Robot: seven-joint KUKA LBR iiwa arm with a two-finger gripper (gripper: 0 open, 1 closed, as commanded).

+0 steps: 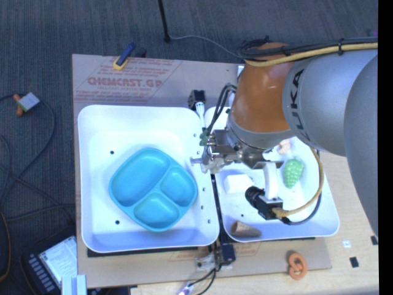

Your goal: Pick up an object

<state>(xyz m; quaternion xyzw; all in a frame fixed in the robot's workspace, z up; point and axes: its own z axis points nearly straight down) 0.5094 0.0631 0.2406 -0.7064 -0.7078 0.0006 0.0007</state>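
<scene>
The arm's orange band and wrist hang over the right bin point(328, 223), and the gripper point(235, 163) points down under them near that bin's left wall. A white block point(233, 182) lies just below the gripper. A green bumpy grape-like toy point(293, 171) rests to its right, with a small pink and white item point(284, 146) peeking out above it. A brown piece point(244, 229) lies at the bin's front edge. The wrist hides what is directly under the gripper.
The left bin point(92, 165) holds a blue divided plate point(153, 188). A black cable connector point(261, 203) hangs off the arm above the right bin's floor. An orange ring point(297, 265) lies on the bench in front, and a blue and yellow item point(123, 56) sits on the cardboard behind.
</scene>
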